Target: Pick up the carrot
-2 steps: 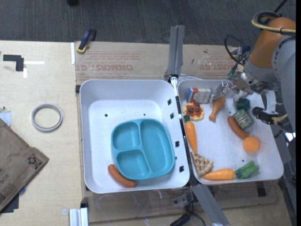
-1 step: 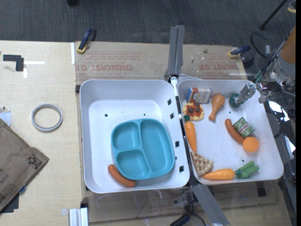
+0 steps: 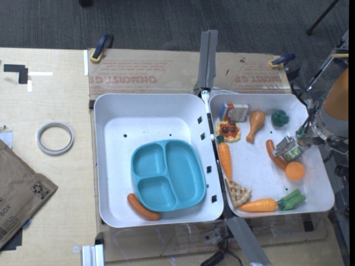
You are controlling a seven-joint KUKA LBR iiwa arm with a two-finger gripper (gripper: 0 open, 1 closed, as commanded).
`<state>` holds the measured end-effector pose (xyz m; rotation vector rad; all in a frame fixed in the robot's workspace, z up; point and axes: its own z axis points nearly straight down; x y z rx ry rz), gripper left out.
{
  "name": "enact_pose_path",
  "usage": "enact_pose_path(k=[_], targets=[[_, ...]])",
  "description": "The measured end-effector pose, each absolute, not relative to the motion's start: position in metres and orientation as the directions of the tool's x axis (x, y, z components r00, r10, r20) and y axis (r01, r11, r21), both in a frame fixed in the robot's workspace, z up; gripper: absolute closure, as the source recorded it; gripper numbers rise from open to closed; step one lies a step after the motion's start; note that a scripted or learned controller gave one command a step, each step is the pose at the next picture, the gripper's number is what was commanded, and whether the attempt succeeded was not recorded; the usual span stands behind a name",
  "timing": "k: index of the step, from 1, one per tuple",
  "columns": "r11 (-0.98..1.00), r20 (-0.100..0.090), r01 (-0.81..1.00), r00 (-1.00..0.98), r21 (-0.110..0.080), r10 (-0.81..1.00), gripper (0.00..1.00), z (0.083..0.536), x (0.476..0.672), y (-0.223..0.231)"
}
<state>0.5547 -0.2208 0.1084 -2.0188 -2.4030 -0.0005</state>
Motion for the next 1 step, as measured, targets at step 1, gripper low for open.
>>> enact_pose_path(k=[1], targets=[[0.386, 0.001, 0.922, -0.386, 0.0, 0.922, 0.0, 0.0916, 0.5067, -0.2219]])
